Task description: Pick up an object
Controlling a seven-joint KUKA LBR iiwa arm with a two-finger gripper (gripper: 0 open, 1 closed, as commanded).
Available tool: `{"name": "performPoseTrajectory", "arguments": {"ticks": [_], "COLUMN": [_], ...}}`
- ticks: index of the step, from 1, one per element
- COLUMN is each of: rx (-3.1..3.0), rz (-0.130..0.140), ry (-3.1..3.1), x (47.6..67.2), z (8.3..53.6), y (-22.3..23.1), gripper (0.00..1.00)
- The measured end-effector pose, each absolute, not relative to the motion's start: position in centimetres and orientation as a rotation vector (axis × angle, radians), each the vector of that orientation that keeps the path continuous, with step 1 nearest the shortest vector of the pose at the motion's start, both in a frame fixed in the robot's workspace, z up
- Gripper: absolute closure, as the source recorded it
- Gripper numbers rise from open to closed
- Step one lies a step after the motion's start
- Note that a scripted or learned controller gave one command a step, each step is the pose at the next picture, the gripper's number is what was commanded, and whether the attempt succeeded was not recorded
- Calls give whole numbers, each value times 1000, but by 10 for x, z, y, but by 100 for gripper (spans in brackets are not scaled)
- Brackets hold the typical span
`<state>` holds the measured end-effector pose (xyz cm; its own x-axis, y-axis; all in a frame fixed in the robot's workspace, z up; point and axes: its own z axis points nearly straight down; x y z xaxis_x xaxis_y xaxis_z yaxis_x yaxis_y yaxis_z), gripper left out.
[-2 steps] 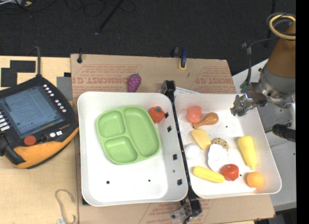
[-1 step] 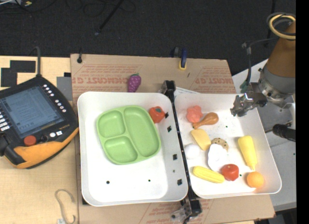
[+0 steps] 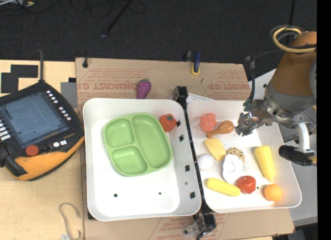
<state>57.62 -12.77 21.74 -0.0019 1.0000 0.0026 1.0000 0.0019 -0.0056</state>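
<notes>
End effector [image 3: 248,124] over right white bin [image 3: 289,174], just right of brown plastic drumstick [image 3: 223,128]; can't tell its state. Green divided plate [image 3: 137,144] in left white bin [image 3: 98,182].

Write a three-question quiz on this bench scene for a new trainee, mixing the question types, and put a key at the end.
1. True or false: the green divided plate lies in the left bin.
2. Multiple choice: the gripper is above which bin? A) the left bin B) the right bin C) neither
3. Short answer: what lies on the cardboard behind the left bin, outside both bins?

Key
1. True. A red strawberry-like toy sits at the plate's far right corner.
2. B. It hangs near the brown drumstick-shaped toy.
3. A purple bunch of toy grapes.
</notes>
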Motion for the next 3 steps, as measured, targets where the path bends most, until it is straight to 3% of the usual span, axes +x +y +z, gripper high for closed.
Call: {"name": "performPoseTrajectory", "arguments": {"ticks": [2, 3], "rx": [-2213, -2216], "rz": [4, 5], "ry": [-2221, -2218], "x": [531, 509], "z": [212, 220], "y": [-27, -9], "gripper": [100, 100]}}
